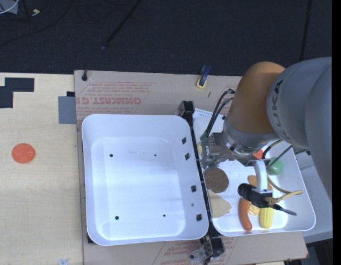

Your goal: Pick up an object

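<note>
My gripper (210,158) hangs low over the left part of the right bin (304,211), under the grey arm and its orange band. A brown round disc (216,180) lies just below the gripper, close to it; whether they touch I cannot tell. A beige flat piece (220,206) lies in front of the disc. Further right in the same bin are a red-orange sausage shape (245,216), a yellow corn cob (266,218), a small orange piece (252,179) and a green object (276,168), the latter partly hidden by the arm.
The left bin (98,148) sits beside the right one, with a black strip (193,164) between them. An orange disc (23,153) lies on the bench far left. A blue and yellow clamp (202,77) holds the cardboard's back edge.
</note>
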Tool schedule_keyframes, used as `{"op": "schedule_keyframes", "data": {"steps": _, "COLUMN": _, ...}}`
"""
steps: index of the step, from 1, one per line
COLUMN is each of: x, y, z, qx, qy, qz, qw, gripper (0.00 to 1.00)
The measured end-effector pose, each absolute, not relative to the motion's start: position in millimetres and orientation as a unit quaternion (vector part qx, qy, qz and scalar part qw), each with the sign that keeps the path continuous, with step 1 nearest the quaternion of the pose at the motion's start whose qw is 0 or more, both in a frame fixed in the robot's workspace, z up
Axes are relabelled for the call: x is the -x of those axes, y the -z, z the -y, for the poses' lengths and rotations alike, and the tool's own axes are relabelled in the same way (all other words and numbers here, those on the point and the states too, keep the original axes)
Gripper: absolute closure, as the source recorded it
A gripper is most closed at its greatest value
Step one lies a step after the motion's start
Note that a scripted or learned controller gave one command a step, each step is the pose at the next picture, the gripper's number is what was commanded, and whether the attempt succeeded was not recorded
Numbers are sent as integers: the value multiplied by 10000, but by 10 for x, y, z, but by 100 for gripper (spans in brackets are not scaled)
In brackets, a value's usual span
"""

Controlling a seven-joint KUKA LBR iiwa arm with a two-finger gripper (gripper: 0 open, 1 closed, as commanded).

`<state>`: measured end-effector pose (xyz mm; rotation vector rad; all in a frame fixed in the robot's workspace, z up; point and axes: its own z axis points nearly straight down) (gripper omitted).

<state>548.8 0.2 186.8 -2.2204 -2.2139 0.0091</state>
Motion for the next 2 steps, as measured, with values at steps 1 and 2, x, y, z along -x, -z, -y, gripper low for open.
{"op": "schedule_keyframes", "data": {"steps": 1, "x": -5757, "y": -3010, "z": -172, "qx": 7064, "qy": 43, "qz": 7078, "qw": -35, "gripper": 100}}
{"op": "schedule_keyframes", "data": {"steps": 2, "x": -5106, "y": -3133, "z": -951, "qx": 7047, "qy": -7, "qz": 7095, "qw": 25, "gripper": 100}}
